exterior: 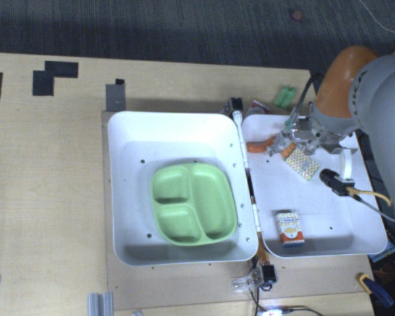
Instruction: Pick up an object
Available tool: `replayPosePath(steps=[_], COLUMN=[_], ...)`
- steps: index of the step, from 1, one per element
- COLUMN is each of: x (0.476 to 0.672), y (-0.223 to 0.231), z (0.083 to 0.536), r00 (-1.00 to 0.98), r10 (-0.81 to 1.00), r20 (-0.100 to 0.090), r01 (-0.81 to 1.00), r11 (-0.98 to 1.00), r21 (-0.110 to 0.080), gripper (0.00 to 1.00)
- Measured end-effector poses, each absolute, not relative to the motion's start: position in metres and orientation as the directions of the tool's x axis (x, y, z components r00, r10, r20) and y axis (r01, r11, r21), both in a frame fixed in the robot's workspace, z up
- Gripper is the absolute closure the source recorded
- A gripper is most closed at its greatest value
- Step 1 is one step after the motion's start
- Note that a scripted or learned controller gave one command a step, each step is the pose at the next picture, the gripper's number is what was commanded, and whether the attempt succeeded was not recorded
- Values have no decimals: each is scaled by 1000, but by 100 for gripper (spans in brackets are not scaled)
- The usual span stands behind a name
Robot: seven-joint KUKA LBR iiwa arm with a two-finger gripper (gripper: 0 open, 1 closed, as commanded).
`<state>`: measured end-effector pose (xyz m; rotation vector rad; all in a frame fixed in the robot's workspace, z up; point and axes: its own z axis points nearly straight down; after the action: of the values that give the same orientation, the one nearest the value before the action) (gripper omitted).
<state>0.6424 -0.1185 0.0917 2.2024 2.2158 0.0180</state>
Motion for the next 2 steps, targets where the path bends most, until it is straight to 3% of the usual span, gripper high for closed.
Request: replayPosePath(steps=[1,2], x=[644,671], y=[-119,-100], z=[104,268], r00=[-11,-7], r10=[1000,1000], r20=[-8,-1], r01=[1000,1000], r11=[11,7], r21=[26,12], gripper=[100,100])
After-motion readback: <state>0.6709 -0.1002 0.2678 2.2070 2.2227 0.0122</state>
